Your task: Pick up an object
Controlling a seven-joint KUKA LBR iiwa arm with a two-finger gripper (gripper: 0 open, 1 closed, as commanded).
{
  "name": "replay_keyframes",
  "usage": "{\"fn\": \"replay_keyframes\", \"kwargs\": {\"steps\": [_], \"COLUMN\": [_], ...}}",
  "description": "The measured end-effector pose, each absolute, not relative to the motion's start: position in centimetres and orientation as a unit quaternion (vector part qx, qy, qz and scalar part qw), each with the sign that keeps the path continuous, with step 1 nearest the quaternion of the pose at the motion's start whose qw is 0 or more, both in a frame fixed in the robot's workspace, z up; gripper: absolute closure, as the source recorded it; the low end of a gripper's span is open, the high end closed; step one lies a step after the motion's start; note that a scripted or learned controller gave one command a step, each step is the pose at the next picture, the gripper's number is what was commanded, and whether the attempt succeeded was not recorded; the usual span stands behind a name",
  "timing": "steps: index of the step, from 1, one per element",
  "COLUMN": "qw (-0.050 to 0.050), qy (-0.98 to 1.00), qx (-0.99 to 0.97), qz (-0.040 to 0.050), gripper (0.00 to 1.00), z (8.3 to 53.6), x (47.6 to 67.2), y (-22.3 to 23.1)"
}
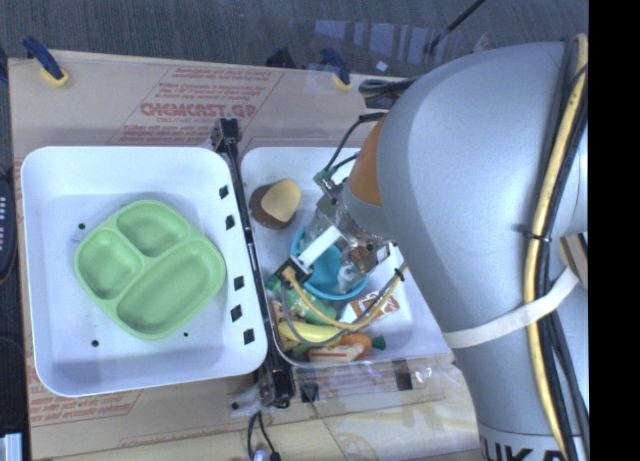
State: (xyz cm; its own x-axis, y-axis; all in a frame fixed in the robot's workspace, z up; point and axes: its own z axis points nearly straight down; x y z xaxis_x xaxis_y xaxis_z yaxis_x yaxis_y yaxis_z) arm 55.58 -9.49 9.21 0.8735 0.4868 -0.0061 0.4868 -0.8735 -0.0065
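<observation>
Overhead, the grey arm (480, 219) reaches down into the right bin (425, 334), its pincer (335, 249) over a blue bowl (325, 279) among clutter by the near edge; its opening cannot be told.

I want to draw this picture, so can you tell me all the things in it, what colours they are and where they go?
Bins: two, white, side by side on the bench.
Divided plate: one, green, in the left bin.
Round toy food: one, tan and brown, top of the right bin.
Bowl: one, blue, middle of the right bin.
Banana: one, yellow, in the pile at the right bin's near edge.
Clamps: two, blue and yellow, bench's far edge.
Arm: one, grey with orange band, over the right bin.
Gripper: one, over the bowl.
</observation>
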Motion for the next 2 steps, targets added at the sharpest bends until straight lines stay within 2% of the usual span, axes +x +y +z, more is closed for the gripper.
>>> {"fn": "replay_keyframes", "kwargs": {"steps": [1,2], "qw": [0.003,0.001], "qy": [-0.251,-0.110], "qx": [-0.968,-0.994], "qz": [0.0035,0.0014], "gripper": [0.00,0.00], "z": [9.22,9.24], "x": [55.58,55.52], "y": [-9.49,-10.09]}}
